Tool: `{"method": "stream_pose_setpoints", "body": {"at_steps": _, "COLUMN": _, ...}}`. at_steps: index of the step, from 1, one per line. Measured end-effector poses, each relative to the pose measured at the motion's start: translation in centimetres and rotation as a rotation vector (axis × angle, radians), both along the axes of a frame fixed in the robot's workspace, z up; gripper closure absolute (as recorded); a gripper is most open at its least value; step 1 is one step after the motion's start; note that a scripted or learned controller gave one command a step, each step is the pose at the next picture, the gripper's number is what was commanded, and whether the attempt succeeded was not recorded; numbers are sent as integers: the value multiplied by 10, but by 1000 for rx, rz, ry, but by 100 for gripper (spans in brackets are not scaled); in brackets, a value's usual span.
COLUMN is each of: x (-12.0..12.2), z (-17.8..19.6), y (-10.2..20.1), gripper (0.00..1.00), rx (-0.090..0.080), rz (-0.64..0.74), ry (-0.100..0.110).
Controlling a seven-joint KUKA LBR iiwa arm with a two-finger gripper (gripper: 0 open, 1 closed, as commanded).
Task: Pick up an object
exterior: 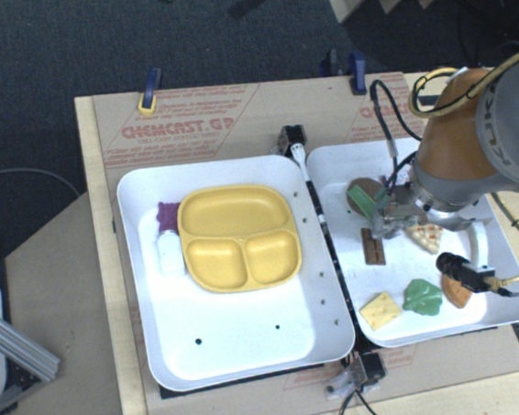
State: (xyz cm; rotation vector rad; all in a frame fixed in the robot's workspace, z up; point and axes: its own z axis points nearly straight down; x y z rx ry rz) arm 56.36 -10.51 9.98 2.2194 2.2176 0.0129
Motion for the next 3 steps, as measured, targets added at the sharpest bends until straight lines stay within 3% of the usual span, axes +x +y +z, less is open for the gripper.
{"method": "stream_pose_setpoints", "body": {"at_steps": 2, "x": -15, "z": 109, "y": 1, "gripper": 100, "rx": -5, "rz": 1, "ry": 1}}
{"method": "stream_pose_setpoints", "body": {"at_steps": 3, "x": -13, "z": 126, "y": 1, "gripper": 100, "rx": -4, "rz": 1, "ry": 3}}
